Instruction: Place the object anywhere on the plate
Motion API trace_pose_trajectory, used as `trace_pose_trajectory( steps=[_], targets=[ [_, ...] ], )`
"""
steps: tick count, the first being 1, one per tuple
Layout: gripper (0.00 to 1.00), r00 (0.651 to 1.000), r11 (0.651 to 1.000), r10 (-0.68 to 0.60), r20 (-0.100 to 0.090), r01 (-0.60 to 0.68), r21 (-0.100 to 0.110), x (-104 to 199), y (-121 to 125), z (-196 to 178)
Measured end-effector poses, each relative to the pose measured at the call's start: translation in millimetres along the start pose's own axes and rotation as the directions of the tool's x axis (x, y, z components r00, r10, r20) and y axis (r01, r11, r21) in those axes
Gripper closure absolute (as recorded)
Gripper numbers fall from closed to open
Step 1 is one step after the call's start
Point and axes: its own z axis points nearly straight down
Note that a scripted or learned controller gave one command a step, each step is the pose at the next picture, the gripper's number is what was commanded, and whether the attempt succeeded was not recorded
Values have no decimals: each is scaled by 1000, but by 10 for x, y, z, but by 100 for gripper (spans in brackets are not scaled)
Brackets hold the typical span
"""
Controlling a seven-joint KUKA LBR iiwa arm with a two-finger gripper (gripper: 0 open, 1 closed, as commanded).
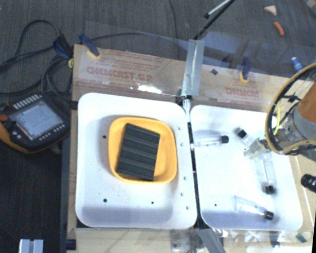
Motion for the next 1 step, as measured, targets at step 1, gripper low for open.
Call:
trace_pose_trajectory(
  steps=[1],
  targets=[
    [0,1000,1000,0,0,0,0,0,0,0]
  ],
)
